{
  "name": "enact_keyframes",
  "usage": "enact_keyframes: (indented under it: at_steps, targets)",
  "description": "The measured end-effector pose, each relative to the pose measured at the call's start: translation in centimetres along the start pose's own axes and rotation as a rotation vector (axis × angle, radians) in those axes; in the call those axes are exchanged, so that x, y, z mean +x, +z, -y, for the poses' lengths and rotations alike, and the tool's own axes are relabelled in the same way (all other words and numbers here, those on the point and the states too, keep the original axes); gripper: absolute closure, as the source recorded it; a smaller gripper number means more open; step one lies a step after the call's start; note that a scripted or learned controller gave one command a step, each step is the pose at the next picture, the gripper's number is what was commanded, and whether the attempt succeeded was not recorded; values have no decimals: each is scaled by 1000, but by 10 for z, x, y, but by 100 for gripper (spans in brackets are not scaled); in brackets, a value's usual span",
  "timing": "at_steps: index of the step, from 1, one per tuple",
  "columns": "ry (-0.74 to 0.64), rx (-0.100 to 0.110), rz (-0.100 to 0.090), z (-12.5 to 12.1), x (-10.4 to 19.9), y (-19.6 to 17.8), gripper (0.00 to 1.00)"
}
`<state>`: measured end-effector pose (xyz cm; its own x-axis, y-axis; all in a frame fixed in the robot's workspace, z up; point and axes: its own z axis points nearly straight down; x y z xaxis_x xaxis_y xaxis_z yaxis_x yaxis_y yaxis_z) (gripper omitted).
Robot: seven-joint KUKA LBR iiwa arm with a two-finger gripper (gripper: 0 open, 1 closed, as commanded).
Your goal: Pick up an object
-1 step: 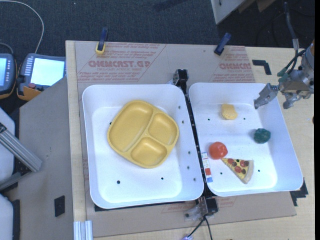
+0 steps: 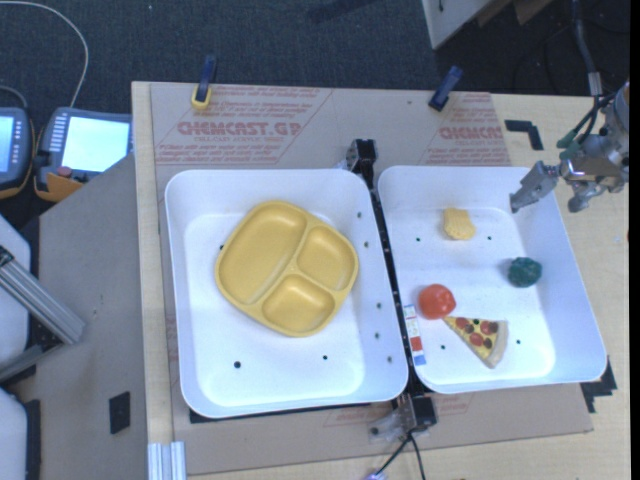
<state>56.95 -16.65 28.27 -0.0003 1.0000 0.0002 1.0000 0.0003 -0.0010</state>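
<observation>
Camera view: end effector (image 2: 556, 190), fingers spread and empty, hovers above right bin's (image 2: 575, 268) far edge, near yellow piece (image 2: 459, 224).

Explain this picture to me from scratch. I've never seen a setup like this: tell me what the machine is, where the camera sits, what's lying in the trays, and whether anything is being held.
A single camera fixed above the bench looks down at a slant. The bench holds two shallow white bins side by side. The left bin contains a yellow divided plate. The right bin holds four small toy foods: a yellow piece, a dark green piece, a red tomato and a pizza slice. The machine is a robot arm reaching in from the right; its two-finger hand hovers over the right bin's far corner, open, with nothing between its fingers.
</observation>
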Motion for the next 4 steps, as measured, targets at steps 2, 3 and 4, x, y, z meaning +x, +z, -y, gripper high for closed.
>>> enact_keyframes:
  at_steps: [2, 3, 4]
  targets:
    - [1, 4, -1, 11, 8, 117, 0]
    - [1, 4, -1, 13, 0, 164, 0]
    - [1, -2, 1, 12, 0, 151, 100]
